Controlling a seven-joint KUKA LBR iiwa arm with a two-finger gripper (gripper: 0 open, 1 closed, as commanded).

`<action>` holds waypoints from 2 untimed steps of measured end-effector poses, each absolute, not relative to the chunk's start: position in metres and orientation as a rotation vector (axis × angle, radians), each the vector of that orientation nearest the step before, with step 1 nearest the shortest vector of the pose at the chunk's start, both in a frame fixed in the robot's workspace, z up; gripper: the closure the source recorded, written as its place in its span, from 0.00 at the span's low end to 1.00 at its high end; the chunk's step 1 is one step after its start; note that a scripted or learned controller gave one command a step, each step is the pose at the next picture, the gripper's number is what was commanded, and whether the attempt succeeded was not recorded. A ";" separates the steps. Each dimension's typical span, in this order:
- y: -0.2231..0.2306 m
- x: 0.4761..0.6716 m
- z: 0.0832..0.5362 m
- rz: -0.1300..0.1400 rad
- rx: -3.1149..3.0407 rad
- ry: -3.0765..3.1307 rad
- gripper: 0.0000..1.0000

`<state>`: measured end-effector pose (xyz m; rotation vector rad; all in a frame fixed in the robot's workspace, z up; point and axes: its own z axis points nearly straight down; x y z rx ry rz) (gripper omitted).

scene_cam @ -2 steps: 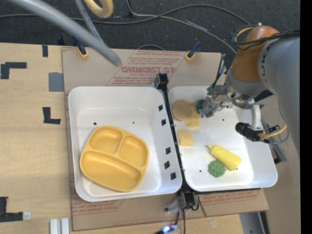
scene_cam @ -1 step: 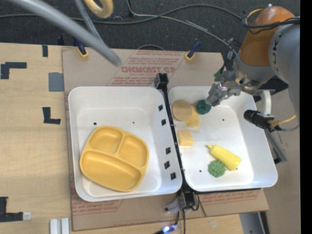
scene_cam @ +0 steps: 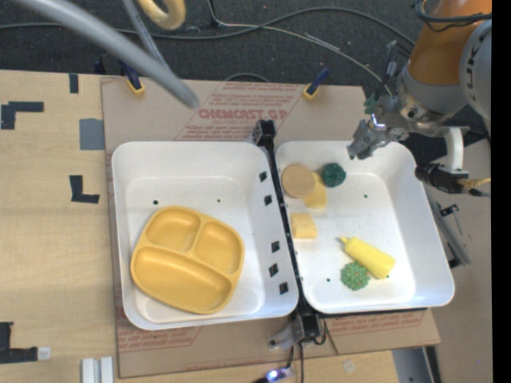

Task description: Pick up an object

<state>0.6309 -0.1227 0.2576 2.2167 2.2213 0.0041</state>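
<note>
Gripper point(scene_cam: 361, 148) hangs above right bin point(scene_cam: 403, 290), far corner, beside dark green ball point(scene_cam: 333, 174); finger state: cannot tell. Candidates lie loose: tan disc point(scene_cam: 298, 180), cheese cube point(scene_cam: 303, 227), yellow bottle point(scene_cam: 369, 255), green broccoli point(scene_cam: 354, 275). Yellow plate point(scene_cam: 187, 258) sits apart in left bin point(scene_cam: 176, 154).

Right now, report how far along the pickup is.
Done: nothing picked yet; the yellow bottle, two green balls and the cheese cube all lie in the right bin. In hand: the gripper hangs over that bin's far rim. Left: descend, grasp, lift.
</note>
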 end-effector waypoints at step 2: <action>-0.036 0.602 0.255 -0.002 2.219 2.227 1.00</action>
